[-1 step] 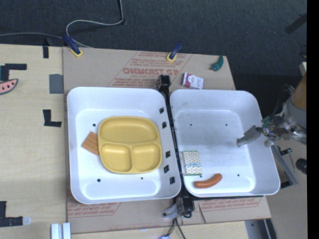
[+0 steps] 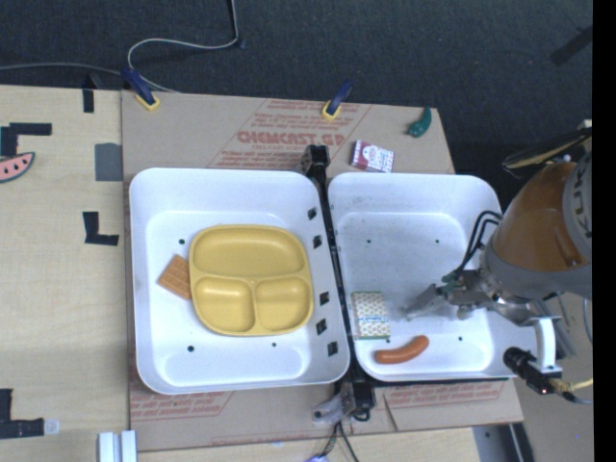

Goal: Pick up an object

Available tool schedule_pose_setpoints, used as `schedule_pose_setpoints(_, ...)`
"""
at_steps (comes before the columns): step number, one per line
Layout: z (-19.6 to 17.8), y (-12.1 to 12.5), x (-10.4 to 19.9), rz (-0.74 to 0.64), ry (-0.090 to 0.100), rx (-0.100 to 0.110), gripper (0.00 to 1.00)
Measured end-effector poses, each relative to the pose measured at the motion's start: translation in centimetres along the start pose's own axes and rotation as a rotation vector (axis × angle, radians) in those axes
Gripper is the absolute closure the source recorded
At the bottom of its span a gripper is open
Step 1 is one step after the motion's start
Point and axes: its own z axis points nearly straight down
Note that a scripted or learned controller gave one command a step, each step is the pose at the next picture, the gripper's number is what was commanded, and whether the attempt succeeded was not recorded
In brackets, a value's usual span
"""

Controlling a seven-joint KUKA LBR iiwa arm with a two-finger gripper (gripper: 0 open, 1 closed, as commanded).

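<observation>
In the right bin (image 2: pixel 414 195) an orange-brown sausage (image 2: pixel 400 351) lies near the front wall. A small patterned sponge-like square (image 2: pixel 370 315) lies to its upper left, near the divider. My gripper (image 2: pixel 416 305) reaches in from the right, low over the bin floor, just above and right of the sausage and right of the square. Nothing shows between its fingers. The left bin (image 2: pixel 154 210) holds a yellow divided plate (image 2: pixel 253 278) with a brown cracker-like piece (image 2: pixel 176 277) sticking out from under its left edge.
A small red and white packet (image 2: pixel 371 156) lies on the cardboard behind the right bin. A teal clip (image 2: pixel 420 122) sits at the cardboard's back right corner. Cables hang at the arm's wrist (image 2: pixel 525 258) over the right bin's right side.
</observation>
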Motion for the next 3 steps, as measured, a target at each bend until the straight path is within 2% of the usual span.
schedule_pose_setpoints(1, 2.72, 0.10, 3.04, 0.004, -0.007, -0.006, 0.00)
schedule_pose_setpoints(2, 1.75, 0.14, 3.08, 0.004, -0.006, -0.007, 1.00)
schedule_pose_setpoints(3, 1.75, 0.13, 3.09, 0.004, -0.006, -0.007, 0.00)
